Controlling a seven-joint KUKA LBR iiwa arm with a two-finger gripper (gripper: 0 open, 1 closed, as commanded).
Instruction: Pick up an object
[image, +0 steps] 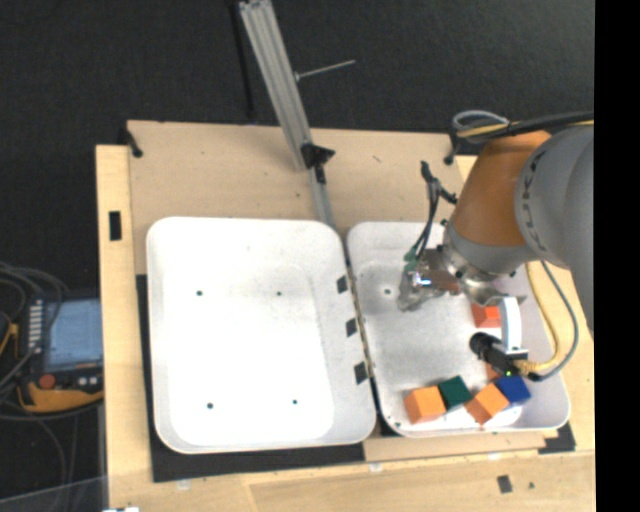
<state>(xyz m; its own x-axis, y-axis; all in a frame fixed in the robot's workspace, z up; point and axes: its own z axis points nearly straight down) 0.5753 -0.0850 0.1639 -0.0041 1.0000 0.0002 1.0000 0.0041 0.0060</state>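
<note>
My gripper (413, 290) hangs over the upper middle of the right bin (395, 350), reached in from the right under the grey and orange arm. Its tips point down toward bare bin floor. Several small blocks lie along the bin's near edge: an orange block (424, 403), a green block (455, 391), a second orange block (489, 402) and a blue block (513, 390). A red-orange block (486, 315) shows beside the wrist, partly hidden by it. Nothing is visible between the gripper's tips.
The left bin (245, 330) lies beside the right one. A slanted metal rail (285, 95) runs down to the gap between the bins. Black cable and a connector (490, 350) hang from the wrist over the right bin. A control pendant (65, 340) sits off the bench's left.
</note>
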